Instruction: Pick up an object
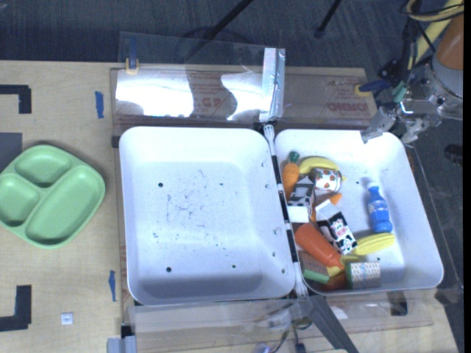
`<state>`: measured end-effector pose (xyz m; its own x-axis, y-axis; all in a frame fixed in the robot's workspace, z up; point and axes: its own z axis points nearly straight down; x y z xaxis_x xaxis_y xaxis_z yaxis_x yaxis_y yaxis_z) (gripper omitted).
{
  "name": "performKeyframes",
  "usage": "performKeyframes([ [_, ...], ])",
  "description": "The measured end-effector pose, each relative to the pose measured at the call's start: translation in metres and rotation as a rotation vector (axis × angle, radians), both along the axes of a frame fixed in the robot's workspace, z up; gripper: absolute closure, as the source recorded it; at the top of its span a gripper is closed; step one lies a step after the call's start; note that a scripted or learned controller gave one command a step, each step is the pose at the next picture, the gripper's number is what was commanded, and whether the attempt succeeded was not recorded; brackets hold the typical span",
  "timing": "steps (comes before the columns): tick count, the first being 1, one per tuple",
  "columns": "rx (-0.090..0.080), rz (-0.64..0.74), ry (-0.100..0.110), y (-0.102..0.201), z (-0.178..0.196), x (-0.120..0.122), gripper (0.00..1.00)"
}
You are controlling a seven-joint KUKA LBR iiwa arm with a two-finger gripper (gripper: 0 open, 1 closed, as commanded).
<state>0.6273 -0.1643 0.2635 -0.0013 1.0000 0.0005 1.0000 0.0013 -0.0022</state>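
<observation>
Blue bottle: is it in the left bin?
No. The blue bottle lies in the right bin, beside the toys piled along its left side.

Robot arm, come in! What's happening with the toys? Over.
Gripper above right bin's far corner, holding nothing. Toys piled inside, blue bottle apart. Nothing blocking.

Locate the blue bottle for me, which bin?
The blue bottle lies in the right bin, toward its right side, apart from the toy pile along the divider and just above the yellow corn.
</observation>
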Motion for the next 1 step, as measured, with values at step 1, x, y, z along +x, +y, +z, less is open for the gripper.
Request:
performKeyframes([
  [1, 0.0, 0.258, -0.002, -0.0531, -0.1262, 0.0023, 0.0],
])
